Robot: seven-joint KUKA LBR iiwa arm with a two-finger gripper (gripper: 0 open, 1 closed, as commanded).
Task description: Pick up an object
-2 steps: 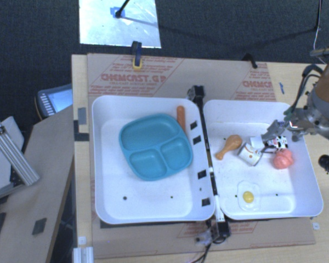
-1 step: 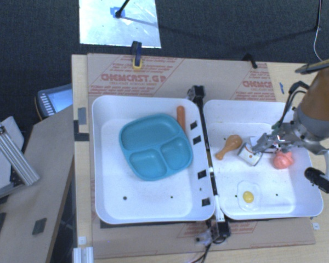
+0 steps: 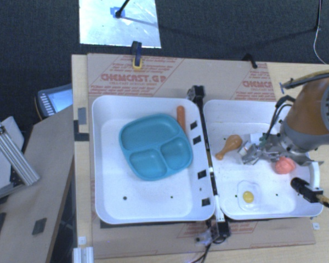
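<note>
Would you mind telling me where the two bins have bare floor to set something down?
Left bin: bare along the near wall and left wall, around the blue tray. Right bin: a bare strip at the far wall, above the drumstick. Crowded mid-right, where the gripper, pink ball and egg sit.

Brown printed cardboard (image 3: 153,73) underlies both white bins (image 3: 107,201).

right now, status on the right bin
Hand low in right bin. Drumstick just left of it, pink ball right. Fried egg nearer camera.
</note>
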